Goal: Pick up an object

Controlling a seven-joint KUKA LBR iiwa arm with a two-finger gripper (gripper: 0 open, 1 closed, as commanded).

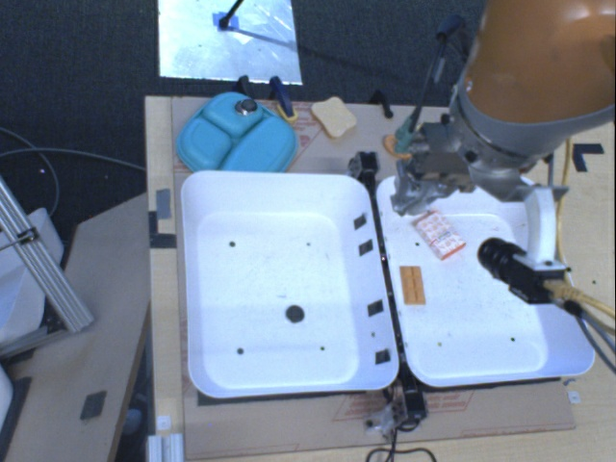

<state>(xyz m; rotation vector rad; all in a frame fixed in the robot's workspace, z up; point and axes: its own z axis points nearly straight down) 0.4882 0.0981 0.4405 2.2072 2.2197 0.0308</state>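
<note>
My gripper (416,196) hangs low over the far left corner of the right bin (500,354), under the big orange and grey arm. A red and white packet (439,234) lies flat just in front of it and to its right, close to the gripper tip. Nearer the front, an orange-brown rectangular block (412,285) lies beside the divider between the bins. In the left bin (221,210), a small dark round disc (295,313) rests on the floor. I see nothing held in the gripper.
A black cylinder (512,266) with a cable juts over the right bin's right side. Behind the bins sit a blue lidded container (237,135) and a tan sponge-like piece (333,116). A shiny sheet (229,25) lies on the floor beyond.
</note>
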